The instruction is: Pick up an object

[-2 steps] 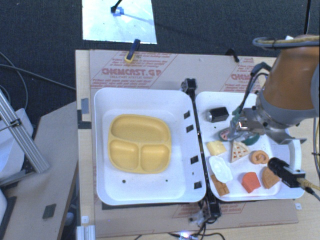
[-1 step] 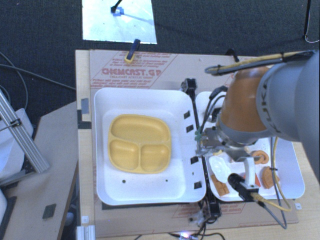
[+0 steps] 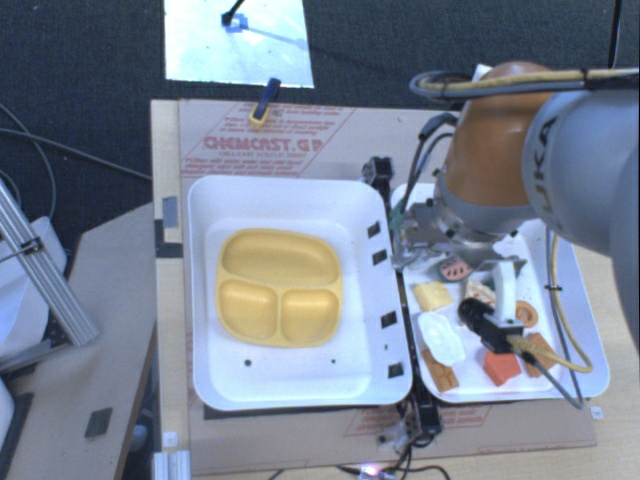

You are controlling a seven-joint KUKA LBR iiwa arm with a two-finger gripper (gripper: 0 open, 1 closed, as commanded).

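Whether the gripper is clenched or released, I cannot tell. One yellow three-compartment tray fills the left bin. Red "CHEMCAST GP" lettering marks the sheet beneath.

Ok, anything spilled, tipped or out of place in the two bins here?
Nothing stands out. The yellow divided tray lies flat in the left bin. The small items, including an orange block, are heaped inside the right bin under the arm, with none over the rim.
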